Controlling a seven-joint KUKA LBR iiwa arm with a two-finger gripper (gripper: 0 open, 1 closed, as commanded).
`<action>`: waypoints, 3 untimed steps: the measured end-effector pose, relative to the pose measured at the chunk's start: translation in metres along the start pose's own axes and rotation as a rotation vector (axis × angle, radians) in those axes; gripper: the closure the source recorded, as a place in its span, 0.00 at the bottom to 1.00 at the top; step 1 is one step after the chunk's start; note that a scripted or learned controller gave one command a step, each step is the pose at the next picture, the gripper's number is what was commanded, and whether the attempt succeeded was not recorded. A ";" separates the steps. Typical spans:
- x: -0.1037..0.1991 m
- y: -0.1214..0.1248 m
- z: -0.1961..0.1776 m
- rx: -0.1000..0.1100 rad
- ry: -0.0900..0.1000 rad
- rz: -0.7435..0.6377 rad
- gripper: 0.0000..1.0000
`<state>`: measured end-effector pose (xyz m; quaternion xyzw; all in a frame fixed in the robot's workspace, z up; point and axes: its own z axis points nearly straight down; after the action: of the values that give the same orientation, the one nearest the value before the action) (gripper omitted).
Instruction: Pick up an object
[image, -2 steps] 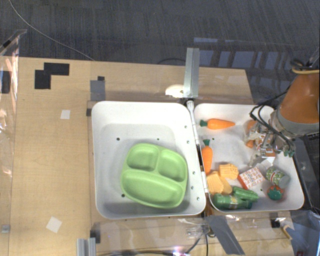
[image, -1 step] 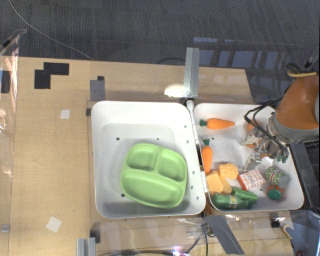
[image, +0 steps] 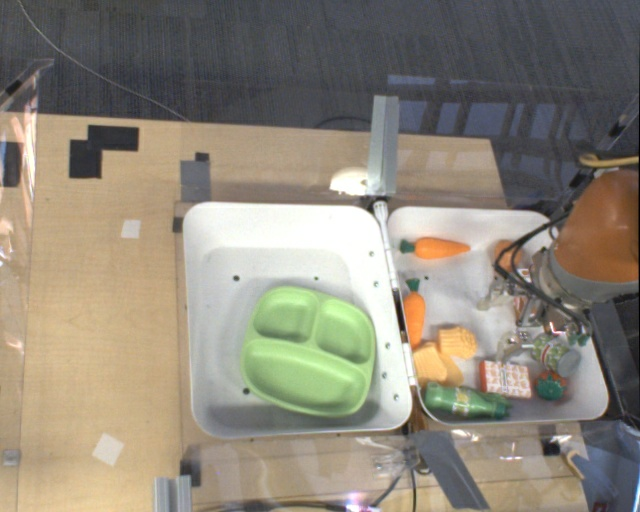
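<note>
From the camera above, we see a wooden counter (image: 100, 330) carrying two shallow white bins side by side. The left bin (image: 215, 250) holds a green divided plate (image: 308, 350), lying flat toward its front right part.

The right bin (image: 470, 225) holds the small things. A toy carrot (image: 434, 249) lies near its back wall, tip pointing right. A second carrot (image: 413, 316) lies along the left wall, leafy end toward the back. Just in front of it sit yellow-orange cheese-like pieces (image: 443, 355), touching one another. A green bottle (image: 464, 402) lies on its side along the front wall, and just right of it is a small red and white carton (image: 505, 378). Near the front right corner sits a small red and green item (image: 551, 385) that we cannot identify.

The arm, with its orange band (image: 602, 232), reaches in from the right over the right bin. Its pincer (image: 528, 322) hangs above the right part of that bin, near the carton. We cannot tell whether the pincer is open or closed, and we see nothing held in it.
</note>
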<state>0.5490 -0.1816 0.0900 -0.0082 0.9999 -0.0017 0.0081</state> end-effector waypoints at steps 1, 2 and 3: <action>0.044 0.058 -0.002 -0.001 -0.005 -0.037 0.00; 0.039 0.058 -0.016 0.002 -0.020 -0.041 1.00; 0.033 -0.022 -0.146 0.006 -0.003 -0.151 1.00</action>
<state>0.5142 -0.2036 0.2354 -0.0834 0.9965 -0.0052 0.0096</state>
